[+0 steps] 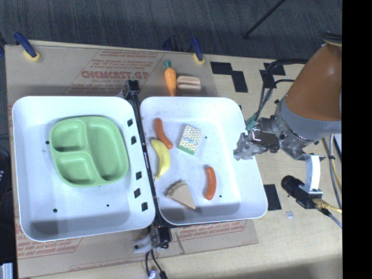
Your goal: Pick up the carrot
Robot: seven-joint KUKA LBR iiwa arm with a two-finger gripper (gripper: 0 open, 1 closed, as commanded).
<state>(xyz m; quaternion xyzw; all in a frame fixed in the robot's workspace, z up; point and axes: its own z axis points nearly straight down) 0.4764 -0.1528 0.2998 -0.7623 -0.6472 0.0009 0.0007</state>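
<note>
The carrot is small and orange with a green top, and it stands almost upright in the view. It lies on the bench, outside both bins, just beyond the far edge of the right bin. A small brown and pink sandwich lies just beside it on its right. The gripper hangs over the right edge of the right bin, well apart from the carrot; I cannot tell how far it is open, and nothing is seen in it. Inside the right bin lie two sausages, a banana, a small packet and a wedge of bread. The left bin holds a green divided plate.
</note>
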